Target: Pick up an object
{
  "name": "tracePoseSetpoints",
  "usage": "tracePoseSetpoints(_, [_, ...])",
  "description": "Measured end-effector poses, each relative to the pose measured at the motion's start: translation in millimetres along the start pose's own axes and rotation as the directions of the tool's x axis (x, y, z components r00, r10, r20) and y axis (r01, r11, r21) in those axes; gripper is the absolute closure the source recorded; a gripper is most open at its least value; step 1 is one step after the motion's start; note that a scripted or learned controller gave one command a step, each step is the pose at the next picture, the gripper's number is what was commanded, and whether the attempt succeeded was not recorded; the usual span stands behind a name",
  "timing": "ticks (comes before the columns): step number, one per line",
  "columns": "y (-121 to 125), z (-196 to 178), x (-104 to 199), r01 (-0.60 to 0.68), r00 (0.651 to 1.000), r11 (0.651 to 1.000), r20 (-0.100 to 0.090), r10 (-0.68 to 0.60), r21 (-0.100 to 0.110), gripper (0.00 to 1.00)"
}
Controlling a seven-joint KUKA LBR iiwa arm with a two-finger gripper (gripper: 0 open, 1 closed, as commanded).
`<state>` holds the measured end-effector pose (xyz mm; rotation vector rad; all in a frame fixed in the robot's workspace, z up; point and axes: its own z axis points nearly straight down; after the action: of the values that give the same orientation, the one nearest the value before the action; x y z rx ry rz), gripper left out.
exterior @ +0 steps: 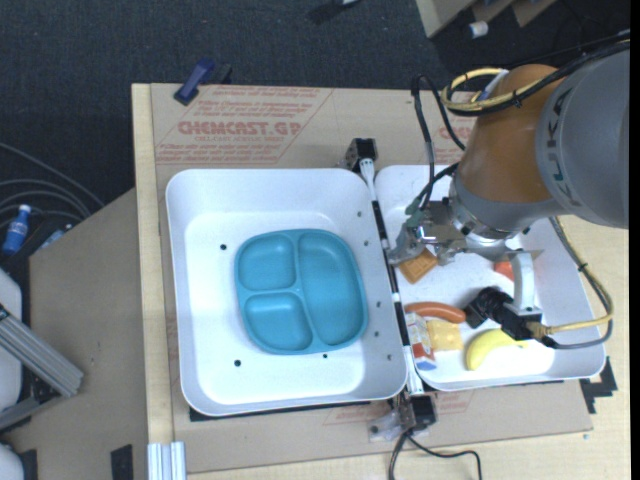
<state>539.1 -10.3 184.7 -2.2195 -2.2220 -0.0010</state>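
The grey and orange arm (520, 158) reached in from the right over the right bin (398, 193), its pincer (425, 240) low near that bin's left wall, just above an orange-brown block (418, 266). Nearer the front lay a red-orange sausage-shaped piece (435, 311) and a yellow banana (488, 348). In the left bin (190, 268) a blue three-compartment plate (298, 290) sat near the middle. Both bins rested on a tabletop (250, 118) printed with red lettering.
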Motion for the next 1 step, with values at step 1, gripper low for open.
tracePoseSetpoints(1, [-59.9,-76.2,51.9,0.000,1.000,1.000,0.001,0.000,0.001,1.00])
